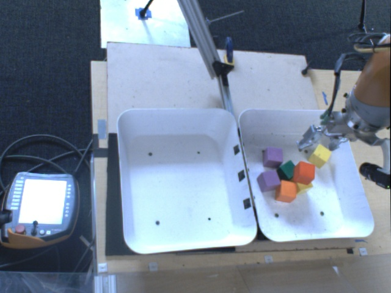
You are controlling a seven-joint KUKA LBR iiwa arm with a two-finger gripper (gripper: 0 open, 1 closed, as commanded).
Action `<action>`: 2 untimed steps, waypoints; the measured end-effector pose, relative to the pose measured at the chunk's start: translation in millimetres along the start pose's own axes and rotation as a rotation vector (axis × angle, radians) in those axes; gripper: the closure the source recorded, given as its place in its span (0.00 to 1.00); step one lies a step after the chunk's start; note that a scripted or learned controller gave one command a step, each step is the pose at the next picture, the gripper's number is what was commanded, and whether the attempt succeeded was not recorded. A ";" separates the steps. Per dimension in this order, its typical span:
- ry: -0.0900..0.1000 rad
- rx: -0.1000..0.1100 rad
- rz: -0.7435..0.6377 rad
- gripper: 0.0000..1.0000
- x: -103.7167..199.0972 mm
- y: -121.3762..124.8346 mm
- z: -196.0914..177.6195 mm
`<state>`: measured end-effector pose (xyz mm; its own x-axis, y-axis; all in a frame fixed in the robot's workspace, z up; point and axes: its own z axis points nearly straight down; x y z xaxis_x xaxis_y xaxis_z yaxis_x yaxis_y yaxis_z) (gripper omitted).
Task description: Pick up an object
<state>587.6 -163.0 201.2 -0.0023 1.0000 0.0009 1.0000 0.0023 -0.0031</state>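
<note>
The right bin [333,215] holds a cluster of small cubes: two purple ones [273,157] [267,180], a dark green one [286,170], a red-orange one [303,172], an orange one [285,191] and a yellow piece [304,187] partly hidden under them. A separate yellow cube [319,155] lies at the cluster's upper right. My gripper [320,141] hangs over the bin's far right part, right above that yellow cube. Whether it touches the cube is unclear from this angle.
The left bin [177,182] sits beside the right one, with a dividing rim between them. A slanted metal pole [198,26] crosses the board behind the bins. A teach pendant [38,209] with cables lies at the far left.
</note>
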 end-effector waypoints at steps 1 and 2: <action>0.000 -0.001 -0.002 0.00 2.4 9.0 47.2; -0.008 -0.020 0.000 0.00 -9.8 14.5 91.4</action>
<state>601.8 -172.7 109.7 -0.0026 1.0000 -0.0071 0.9999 0.0027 0.0168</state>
